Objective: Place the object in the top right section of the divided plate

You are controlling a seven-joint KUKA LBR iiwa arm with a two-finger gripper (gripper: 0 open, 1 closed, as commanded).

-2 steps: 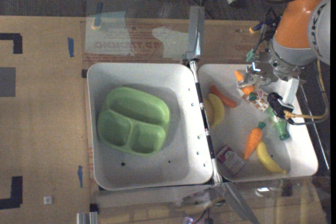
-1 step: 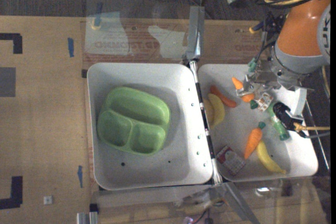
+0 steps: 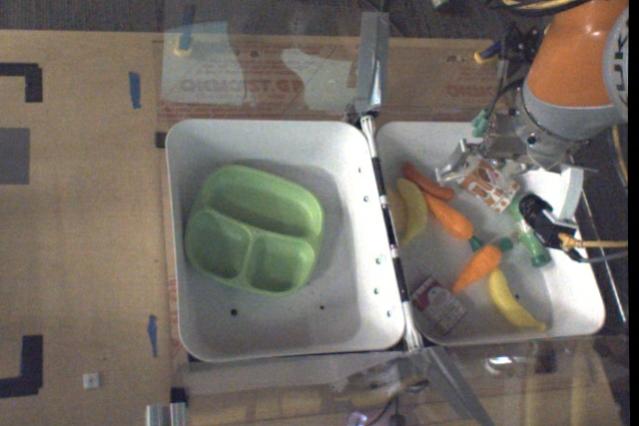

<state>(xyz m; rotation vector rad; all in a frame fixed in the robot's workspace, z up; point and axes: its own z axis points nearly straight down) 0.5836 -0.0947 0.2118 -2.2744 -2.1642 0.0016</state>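
1. Red and white, a small carton [image 3: 439,304] is seen at the near edge of the right bin [image 3: 591,314]. It is well apart from the pincer [image 3: 485,165], nearer the camera and a little toward the view's left of it.
2. A yellow banana [image 3: 516,304] is laid along the same near edge, well apart from the pincer and slightly toward the view's right of it.
3. An orange carrot [image 3: 479,266] with a green top is found tilted between these two things and the pincer, almost straight in front of it.
4. The green divided plate [image 3: 255,229] is set in the left bin [image 3: 190,155], well apart from the pincer toward the view's left and somewhat nearer the camera.
5. A second carrot [image 3: 451,219] is seen near the pincer, on its view-left side and slightly nearer the camera. A second banana [image 3: 409,212] is propped beyond it against the bin wall at the divider.
6. An orange-and-white packet [image 3: 489,187] is placed directly beneath the pincer, at its near side. Whether the packet is gripped, and how far the pincer is open, cannot be told.
7. The pincer is lowered into the far half of the right bin and is pointed downward.
8. The grey wrist [image 3: 559,130] is held just beyond the pincer toward the view's right. The orange band [image 3: 569,55] is seen farther still, where the arm is brought in over the bin's far right corner.
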